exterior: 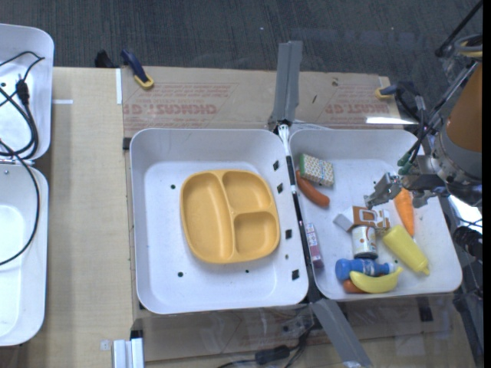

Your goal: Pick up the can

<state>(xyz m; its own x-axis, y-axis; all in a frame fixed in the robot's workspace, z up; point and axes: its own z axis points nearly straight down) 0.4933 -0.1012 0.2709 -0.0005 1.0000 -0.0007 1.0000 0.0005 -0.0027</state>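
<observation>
Two shallow white bins sit side by side on a bench: the left bin carries a yellow divided plate, while the right bin is crowded with toy groceries. The grey arm reaches in from the right, its gripper hovering over the right bin with fingers parted and nothing between them. Just below it stands the can, white with an orange-brown label, near the bin's middle. A yellow bottle lies just right of the can, a carrot above that. A banana rests against a blue toy below the can. A sausage and a green box lie toward the bin's upper left.
</observation>
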